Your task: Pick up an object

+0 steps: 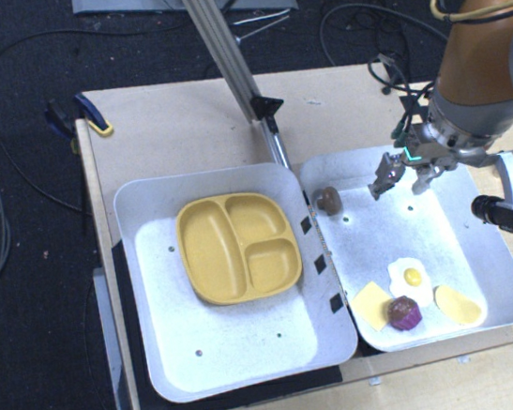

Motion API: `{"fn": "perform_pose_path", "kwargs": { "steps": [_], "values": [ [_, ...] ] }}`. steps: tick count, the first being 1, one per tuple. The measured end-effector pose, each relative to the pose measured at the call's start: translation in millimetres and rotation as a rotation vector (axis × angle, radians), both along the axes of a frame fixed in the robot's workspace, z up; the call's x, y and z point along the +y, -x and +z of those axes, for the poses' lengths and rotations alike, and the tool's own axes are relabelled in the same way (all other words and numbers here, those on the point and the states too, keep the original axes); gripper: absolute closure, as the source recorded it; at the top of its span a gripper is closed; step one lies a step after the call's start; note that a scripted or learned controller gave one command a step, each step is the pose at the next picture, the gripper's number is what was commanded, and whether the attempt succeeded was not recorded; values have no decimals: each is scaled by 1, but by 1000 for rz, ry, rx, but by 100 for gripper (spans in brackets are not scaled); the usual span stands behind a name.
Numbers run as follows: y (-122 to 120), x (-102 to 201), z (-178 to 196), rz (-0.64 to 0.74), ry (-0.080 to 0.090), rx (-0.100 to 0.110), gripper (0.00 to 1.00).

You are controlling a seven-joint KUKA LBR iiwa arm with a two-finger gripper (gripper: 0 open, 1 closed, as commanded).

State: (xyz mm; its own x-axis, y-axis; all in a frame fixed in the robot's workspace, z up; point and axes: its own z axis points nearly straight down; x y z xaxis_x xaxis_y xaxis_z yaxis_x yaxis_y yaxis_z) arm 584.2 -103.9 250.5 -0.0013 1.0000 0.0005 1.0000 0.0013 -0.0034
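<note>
Right bin (pixel 490 247) lies partly hidden by the arm, whose open claw (pixel 404 176) holds nothing.

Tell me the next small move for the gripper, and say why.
Probably lower the gripper toward the brown object and shift it a little to the view's left. The gripper hangs over the right bin with nothing between its fingers, and that brown piece lies alone near the bin's upper left corner, apart from the fried egg and purple item clustered at the bottom.
</note>
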Motion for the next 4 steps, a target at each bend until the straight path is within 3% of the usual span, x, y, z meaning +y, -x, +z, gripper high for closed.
{"fn": "perform_pose_path", "kwargs": {
  "steps": [1,3,4],
  "values": [
    [-1,0,1,0,0,-3,0],
    [4,-2,-90,-2,0,2,0],
    [7,2,-154,-2,-1,4,0]
  ]
}}
